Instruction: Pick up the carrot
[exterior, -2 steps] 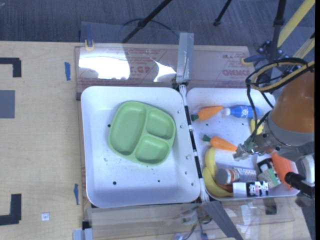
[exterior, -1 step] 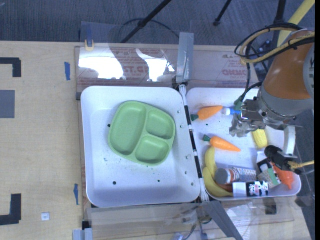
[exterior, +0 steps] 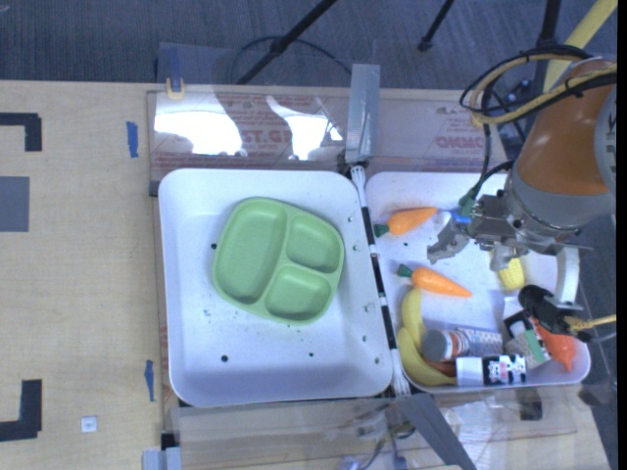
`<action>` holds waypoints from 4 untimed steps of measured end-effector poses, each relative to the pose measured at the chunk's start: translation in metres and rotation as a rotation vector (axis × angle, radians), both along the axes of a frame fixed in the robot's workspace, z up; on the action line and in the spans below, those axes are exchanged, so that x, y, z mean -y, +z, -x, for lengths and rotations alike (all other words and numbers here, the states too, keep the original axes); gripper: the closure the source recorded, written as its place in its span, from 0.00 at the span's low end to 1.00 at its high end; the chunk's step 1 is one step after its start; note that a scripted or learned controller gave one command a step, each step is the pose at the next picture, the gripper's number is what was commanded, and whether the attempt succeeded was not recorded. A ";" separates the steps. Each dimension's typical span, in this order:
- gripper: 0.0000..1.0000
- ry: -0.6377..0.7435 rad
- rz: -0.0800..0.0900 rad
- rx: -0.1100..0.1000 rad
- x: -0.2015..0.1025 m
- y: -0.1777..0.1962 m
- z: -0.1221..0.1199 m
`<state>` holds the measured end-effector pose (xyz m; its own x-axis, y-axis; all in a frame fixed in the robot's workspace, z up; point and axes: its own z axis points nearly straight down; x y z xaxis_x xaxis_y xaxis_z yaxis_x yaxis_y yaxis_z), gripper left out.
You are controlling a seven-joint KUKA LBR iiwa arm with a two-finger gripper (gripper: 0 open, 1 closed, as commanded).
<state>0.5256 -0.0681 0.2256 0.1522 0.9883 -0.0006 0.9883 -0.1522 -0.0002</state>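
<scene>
Right now I'm looking down on a pale wooden worktop (exterior: 78, 282) that carries two white bins side by side. The worktop has black corner marks (exterior: 24, 130) along its left edge, a grey square (exterior: 12, 204) between them, and small strips of blue tape (exterior: 131, 138) near the bins. Beyond it is a dark blue-grey floor (exterior: 118, 18) crossed by black stand legs (exterior: 323, 13), with a yellow bar (exterior: 593, 18) at the top right. Behind the bins stands a brown printed panel (exterior: 245, 130), its left part washed out by glare, and a grey metal post (exterior: 362, 116) rises where the bins meet.

The left bin (exterior: 196, 360) holds a green divided plate (exterior: 279, 259), lying flat near its middle.

The right bin (exterior: 578, 370) is crowded. I see two carrots. The far carrot (exterior: 411, 220) lies near the bin's back left corner. The near carrot (exterior: 441, 282) lies just below it, toward the middle, tip pointing right. A banana (exterior: 413, 346) curves along the left wall, a tube (exterior: 468, 342) lies beside it, and a black-and-white bottle (exterior: 495, 368) rests against the front wall. A small yellow piece (exterior: 511, 277) sits to the right.

The arm (exterior: 563, 155) reaches in from the right, cables (exterior: 509, 81) looped over it. Its jaws hang over the right bin, between the two carrots and just right of them. I cannot tell whether they are released or clenched, and neither carrot is between them.
</scene>
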 end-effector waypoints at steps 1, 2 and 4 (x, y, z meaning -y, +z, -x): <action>0.00 -0.067 -0.001 -0.002 0.024 -0.122 -0.001; 0.00 -0.347 -0.001 0.003 0.051 -0.139 -0.025; 1.00 -0.350 0.000 -0.001 0.120 -0.054 -0.054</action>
<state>0.5797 -0.1884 0.1717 0.4821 0.8761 -0.0009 0.8761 -0.4821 -0.0010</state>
